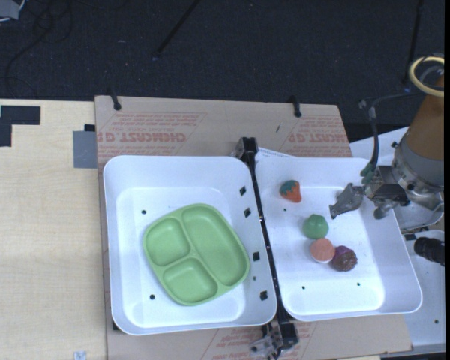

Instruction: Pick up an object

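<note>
Four small objects sat clustered in the right bin (394, 295): an orange-and-green piece (290, 191), a green ball (316, 226), a peach-coloured piece (322, 250) touching a dark maroon one (346, 259). The gripper (358, 201) hovered just right of the green ball, jaws apart, holding nothing. The left bin (127, 201) held a green divided plate (196, 254).

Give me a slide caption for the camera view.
Arm's hand over the right bin near four small food items; green divided plate in the left bin.
</note>
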Action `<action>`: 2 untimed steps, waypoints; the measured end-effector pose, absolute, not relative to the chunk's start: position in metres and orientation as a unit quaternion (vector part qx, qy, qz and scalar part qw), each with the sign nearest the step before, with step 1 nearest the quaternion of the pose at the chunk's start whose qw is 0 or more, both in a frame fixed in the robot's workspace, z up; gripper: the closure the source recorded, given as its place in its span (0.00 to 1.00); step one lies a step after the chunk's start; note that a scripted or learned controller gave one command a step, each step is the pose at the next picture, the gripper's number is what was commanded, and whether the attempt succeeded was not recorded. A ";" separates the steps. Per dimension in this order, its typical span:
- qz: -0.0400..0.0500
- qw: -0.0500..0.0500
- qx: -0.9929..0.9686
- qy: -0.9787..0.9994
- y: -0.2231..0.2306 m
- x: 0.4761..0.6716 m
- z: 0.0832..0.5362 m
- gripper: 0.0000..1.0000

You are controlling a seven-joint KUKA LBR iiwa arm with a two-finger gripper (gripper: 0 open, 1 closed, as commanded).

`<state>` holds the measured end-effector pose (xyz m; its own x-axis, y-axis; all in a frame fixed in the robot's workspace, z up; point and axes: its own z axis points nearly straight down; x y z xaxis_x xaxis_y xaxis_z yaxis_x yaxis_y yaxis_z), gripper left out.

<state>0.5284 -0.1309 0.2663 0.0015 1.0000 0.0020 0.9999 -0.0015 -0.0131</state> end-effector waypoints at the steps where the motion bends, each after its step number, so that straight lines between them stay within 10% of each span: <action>1: 0.000 0.000 -0.707 -0.707 -0.131 0.530 0.272 0.00; 2: 0.002 0.004 -0.707 -0.707 -0.131 0.529 0.229 0.00</action>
